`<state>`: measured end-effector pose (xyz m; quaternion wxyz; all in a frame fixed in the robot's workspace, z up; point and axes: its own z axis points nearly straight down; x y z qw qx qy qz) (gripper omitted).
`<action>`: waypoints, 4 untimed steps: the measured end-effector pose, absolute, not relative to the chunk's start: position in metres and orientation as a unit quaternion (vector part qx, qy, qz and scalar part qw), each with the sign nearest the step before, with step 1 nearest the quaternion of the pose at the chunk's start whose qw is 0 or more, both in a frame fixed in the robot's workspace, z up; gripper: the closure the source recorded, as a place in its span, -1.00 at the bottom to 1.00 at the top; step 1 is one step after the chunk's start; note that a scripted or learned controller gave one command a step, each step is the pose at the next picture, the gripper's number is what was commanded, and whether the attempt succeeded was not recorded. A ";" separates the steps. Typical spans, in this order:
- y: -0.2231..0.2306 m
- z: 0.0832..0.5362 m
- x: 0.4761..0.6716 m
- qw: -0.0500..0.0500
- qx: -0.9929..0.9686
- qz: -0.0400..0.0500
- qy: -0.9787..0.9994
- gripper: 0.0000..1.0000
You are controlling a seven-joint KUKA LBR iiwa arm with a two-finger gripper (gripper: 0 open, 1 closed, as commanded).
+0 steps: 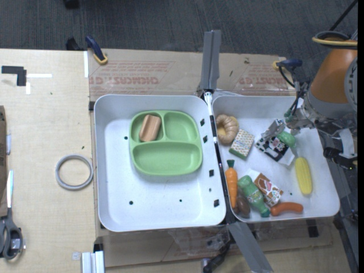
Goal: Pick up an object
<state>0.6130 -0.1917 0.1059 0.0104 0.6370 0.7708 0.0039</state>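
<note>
Grey metal and black fittings make up the tool (277,142), which sits low inside the right bin (324,208), tipped down and toward the left bin; whether its fingers are spread or closed I cannot tell, since the dark parts blur together. A small green piece (287,137) lies right against the tool's upper side, though I can't say it is gripped. Behind the tool the arm (335,84) rises to the right edge, its smooth orange band bulging above the wrist.

Just below and to the arm side of the tool lies a waxy yellow corn cob (304,176), lengthwise. Away from the arm, beside the tool, sits a small pale speckled box (242,144), and past it a glossy brown doughnut-like ring (226,128) against the bin's dividing wall. Farther below are a printed red-and-white packet (267,187), a green bottle (253,195), an orange carrot (231,182) standing along the wall, and a reddish sausage shape (287,209) at the near rim.

Beyond the dividing wall, the left bin (114,209) holds a matte green divided plate (166,143) with a tan bread roll (149,128) in one upper compartment. Well off on the pale wooden desk (40,141) lies a tape ring (74,171).
</note>
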 end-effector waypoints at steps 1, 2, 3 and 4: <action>-0.174 0.107 0.625 0.015 0.558 0.003 0.830 -1.00; -0.202 0.158 0.637 0.001 0.595 0.000 0.804 -1.00; -0.138 0.115 0.598 -0.001 0.660 -0.001 0.751 -1.00; -0.138 0.123 0.598 -0.002 0.661 -0.002 0.751 1.00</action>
